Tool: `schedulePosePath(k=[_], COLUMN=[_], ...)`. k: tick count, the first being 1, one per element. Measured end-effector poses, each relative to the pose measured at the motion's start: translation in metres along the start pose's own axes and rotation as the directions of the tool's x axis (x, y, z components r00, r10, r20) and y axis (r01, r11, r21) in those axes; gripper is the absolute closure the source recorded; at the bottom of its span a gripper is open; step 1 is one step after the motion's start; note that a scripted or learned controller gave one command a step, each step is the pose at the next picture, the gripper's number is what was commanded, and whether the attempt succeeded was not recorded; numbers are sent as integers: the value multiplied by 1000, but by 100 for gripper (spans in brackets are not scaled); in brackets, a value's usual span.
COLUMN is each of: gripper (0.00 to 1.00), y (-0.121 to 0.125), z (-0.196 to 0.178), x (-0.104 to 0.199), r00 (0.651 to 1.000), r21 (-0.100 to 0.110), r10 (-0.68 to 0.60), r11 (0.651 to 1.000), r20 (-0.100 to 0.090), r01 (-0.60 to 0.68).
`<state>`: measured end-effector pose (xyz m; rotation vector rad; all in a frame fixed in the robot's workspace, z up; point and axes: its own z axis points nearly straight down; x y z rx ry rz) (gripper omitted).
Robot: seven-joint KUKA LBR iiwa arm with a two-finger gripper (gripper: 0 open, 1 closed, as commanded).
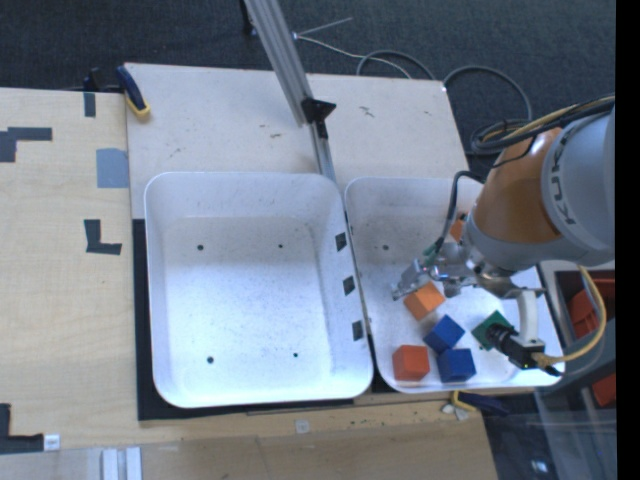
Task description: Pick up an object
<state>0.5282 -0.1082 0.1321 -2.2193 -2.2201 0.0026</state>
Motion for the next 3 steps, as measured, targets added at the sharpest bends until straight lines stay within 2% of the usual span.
schedulePosePath(k=[1,2,3], gripper=[100,100,100], y=[1,-46,-46], z=[-7,-114,-141], x=[0,62,147], r00=[1000,1000,1000], r21=[2,-6,-3], r10=[-2,-6,-11], r11=[1000,1000,1000], r20=[-1,-1,-2], r01=[2,6,11])
